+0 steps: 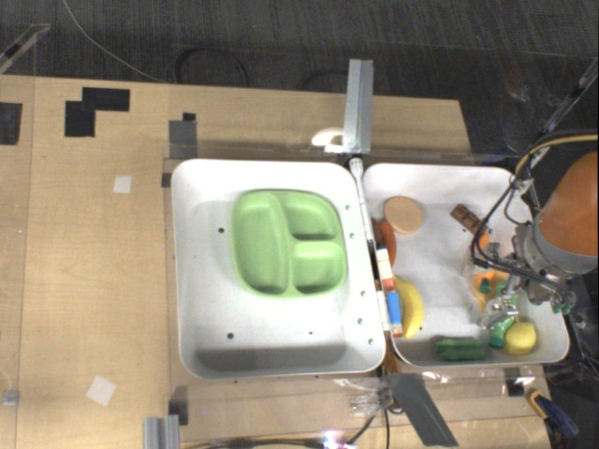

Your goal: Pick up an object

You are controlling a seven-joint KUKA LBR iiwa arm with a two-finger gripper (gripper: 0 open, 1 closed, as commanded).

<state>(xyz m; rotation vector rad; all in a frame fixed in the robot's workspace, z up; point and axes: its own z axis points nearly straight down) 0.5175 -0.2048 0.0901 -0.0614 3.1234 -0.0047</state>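
Arm: grey arm with orange band (571, 215) comes in from the right edge of the view, over the right bin's right side.
Gripper: gripper (505, 309) hangs low over the right bin's near right corner, above the lemon and an orange piece; jaw state cannot be told, wrist and cables cover it.
Left bin: white bin (201, 344) holds a green divided tray (285, 241), lying in the middle, a little toward the far edge.
Right bin: white bin (435, 181) holds the small things.
Lemon: yellow lemon (520, 337) in the near right corner, just beside the gripper.
Green vegetable: dark green piece (460, 348) along the near edge, left of the lemon.
Banana: yellow banana (411, 305) by the left edge, near half.
Marker: white and blue marker (388, 288) against the left wall, touching the banana's side.
Round disc: tan disc (404, 215) near the far left corner.
Brown block: small brown block (464, 217) toward the far edge, right of the disc.
Orange piece: small orange thing (485, 283) under the wrist, shape unclear.
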